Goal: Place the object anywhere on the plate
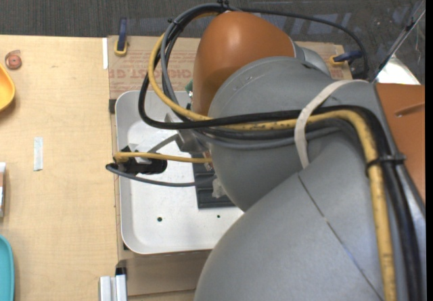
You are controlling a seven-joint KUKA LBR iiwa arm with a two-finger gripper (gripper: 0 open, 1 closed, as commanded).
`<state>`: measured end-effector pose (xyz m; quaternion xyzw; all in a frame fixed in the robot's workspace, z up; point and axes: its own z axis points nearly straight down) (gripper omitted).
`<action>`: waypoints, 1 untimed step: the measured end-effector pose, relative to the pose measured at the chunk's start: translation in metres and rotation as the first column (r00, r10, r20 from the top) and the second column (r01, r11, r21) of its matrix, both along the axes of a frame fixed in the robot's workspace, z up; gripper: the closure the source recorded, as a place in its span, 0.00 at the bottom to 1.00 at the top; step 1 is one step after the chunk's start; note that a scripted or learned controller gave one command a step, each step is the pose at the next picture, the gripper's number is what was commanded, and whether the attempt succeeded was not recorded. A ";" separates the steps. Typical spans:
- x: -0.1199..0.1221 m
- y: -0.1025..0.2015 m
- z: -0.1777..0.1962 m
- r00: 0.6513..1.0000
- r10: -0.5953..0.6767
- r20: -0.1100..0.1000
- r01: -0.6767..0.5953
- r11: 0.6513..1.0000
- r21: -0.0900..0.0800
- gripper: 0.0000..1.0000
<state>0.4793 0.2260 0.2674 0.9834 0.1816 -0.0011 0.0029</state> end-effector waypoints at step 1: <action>0.001 -0.002 0.008 1.000 -0.005 -0.001 0.005 1.000 -0.004 1.00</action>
